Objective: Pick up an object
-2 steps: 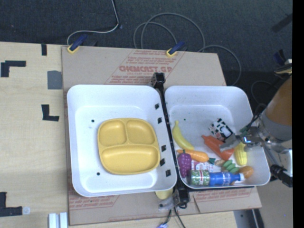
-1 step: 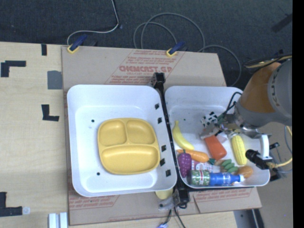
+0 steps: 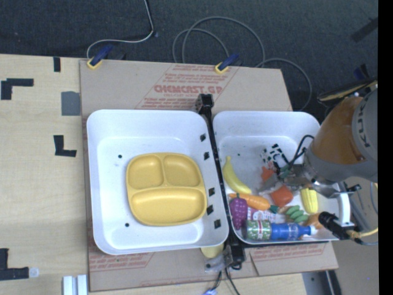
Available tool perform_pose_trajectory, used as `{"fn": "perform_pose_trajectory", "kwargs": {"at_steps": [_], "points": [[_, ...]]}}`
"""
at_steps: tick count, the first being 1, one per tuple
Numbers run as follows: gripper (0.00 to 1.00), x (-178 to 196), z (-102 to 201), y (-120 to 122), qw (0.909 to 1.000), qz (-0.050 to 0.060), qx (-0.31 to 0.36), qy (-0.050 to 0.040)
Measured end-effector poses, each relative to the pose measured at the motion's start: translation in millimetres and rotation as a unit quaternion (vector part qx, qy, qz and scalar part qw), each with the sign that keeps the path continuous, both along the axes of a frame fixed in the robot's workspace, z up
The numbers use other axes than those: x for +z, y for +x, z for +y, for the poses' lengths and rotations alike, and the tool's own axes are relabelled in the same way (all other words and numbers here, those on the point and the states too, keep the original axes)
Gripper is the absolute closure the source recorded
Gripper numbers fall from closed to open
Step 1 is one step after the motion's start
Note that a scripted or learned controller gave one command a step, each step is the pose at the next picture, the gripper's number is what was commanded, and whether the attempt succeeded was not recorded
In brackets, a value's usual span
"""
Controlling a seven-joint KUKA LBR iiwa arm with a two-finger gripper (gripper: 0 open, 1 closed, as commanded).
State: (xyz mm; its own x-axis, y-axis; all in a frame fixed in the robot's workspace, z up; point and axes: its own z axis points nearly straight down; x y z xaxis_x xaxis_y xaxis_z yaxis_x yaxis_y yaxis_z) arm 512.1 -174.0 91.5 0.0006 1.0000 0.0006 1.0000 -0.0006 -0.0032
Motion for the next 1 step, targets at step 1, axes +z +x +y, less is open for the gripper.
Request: {"fn": "perform_pose_trajectory", "kwargs": {"at_steps": [1], "points": [[0.00, -3.0, 19.0, -23.9, 0.9999, -0.013, -0.003, -0.0089]]}}
